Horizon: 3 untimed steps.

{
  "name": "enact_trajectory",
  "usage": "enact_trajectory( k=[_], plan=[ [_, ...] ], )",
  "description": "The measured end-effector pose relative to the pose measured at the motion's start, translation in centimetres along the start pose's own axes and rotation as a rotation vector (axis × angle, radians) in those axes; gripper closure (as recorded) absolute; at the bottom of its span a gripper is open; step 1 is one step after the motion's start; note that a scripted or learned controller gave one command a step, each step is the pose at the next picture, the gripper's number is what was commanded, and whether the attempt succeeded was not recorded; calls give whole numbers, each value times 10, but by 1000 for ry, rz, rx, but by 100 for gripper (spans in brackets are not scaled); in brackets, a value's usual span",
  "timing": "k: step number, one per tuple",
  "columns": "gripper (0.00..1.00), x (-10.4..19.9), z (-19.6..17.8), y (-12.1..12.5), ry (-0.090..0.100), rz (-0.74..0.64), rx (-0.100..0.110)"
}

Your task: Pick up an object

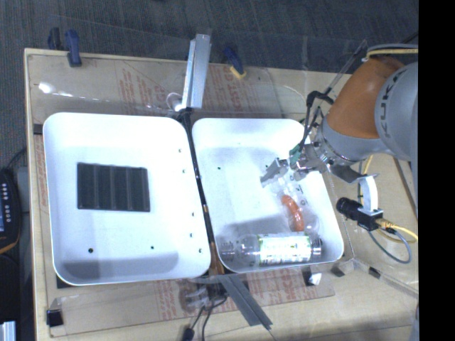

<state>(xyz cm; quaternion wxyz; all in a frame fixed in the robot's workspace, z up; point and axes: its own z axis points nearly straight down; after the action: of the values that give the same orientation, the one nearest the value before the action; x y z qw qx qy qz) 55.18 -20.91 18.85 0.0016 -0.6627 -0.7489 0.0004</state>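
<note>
The gripper [277,170] hangs over the right white bin [234,141], just above a small orange object in clear wrap [293,212]. Whether it is spread or pinching, I cannot tell. Risk: slippery wrap slides away, or gripper bumps clear plastic bottle w/ green label [274,249] nearby.

Clear bottle [274,249] w/ green label on side, right bin front; orange item [293,212] just behind.

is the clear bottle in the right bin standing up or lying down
Lying down. The clear bottle rests on its side along the near wall of the right bin, its long axis running left to right, label facing up.
</note>
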Motion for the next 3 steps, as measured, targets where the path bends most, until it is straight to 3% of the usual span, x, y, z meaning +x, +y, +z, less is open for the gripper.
enact_trajectory(
  k=[2, 3],
  plan=[
    [0, -1, 2, 8, -2, -130, -1],
    [100, 0, -8, 8, -2, -134, -1]
  ],
)
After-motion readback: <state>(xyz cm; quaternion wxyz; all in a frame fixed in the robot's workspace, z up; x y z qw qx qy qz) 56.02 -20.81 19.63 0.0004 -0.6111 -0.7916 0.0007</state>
